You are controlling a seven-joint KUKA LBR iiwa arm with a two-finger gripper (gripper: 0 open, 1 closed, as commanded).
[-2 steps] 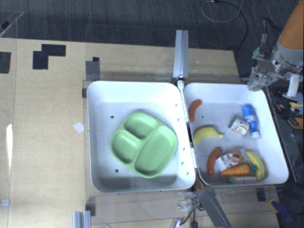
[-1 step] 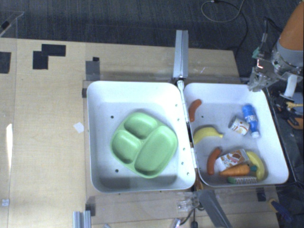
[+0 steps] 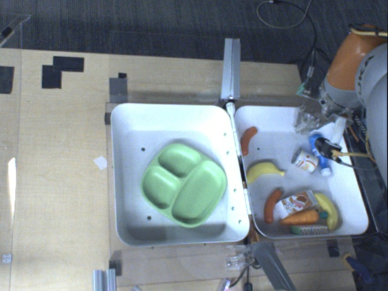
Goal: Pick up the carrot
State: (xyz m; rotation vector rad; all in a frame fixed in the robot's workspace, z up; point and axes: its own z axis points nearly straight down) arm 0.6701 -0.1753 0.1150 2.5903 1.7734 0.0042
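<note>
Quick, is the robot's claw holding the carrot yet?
End effector: cannot be told; it is above the right bin's far corner. The carrot lies apart, at the near end.

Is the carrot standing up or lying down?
Lying down. The carrot rests flat on its side near the front of the right bin, next to a small food box and a banana.

**Arm at the upper right of the frame**

The grey arm [image 3: 370, 71] enters from the right edge of the frame, its orange band [image 3: 351, 56] showing at the upper right. Below the band the wrist angles down and to the left. The gripper [image 3: 307, 121] hangs at the upper right of the frame, its metal parts too blurred to make out clearly.
</note>
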